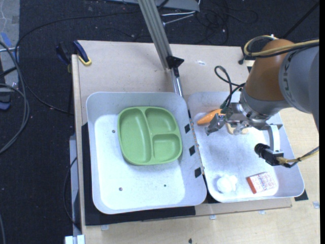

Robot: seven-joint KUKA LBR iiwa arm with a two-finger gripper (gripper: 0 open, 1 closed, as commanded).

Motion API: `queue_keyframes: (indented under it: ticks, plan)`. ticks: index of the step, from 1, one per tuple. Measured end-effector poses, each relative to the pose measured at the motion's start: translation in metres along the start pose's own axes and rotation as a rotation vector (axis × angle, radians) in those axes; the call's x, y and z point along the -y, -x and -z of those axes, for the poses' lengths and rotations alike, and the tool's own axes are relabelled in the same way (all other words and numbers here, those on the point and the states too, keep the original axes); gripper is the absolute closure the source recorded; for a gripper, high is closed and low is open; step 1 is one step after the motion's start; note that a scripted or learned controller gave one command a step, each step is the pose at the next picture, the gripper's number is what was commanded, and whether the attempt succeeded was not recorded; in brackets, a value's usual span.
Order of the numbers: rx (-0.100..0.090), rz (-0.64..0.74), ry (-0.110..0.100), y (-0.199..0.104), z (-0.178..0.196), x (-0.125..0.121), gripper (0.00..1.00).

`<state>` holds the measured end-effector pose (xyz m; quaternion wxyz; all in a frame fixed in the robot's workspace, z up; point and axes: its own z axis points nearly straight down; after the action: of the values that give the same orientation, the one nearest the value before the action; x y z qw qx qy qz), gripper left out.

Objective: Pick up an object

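Note:
In the right bin (pixel 238 159), an orange carrot-shaped object (pixel 207 118) lies at the far left corner. My gripper (pixel 217 123) hangs over that corner, right beside and partly over the carrot's right end. A small cream-coloured object (pixel 235 129) sits just right of the gripper, half hidden under the wrist. A white ball (pixel 226 183) and a red-and-white packet (pixel 262 182) lie near the bin's front edge.
The left bin (pixel 101 151) holds a green divided plate (pixel 150 135). A metal pole (pixel 158 29) slants across the back of the bench. Black clips (pixel 193 149) run along the seam between the bins. A black cable connector (pixel 268 153) hangs over the right bin.

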<state>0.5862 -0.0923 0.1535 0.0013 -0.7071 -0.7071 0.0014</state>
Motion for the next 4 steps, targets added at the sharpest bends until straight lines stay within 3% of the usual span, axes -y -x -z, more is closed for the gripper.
queue_keyframes:
  ticks: [1, 2, 3, 4]
  plan:
    - [0.0, 0.0, 0.0, 0.001, -0.059, -0.008, 0.0]
    - [0.0, -0.001, 0.003, 0.001, -0.061, -0.008, 0.0]
    - [0.001, -0.002, 0.007, 0.001, -0.05, -0.009, 1.0]
    - [0.001, -0.002, 0.009, 0.008, -0.005, -0.011, 1.0]
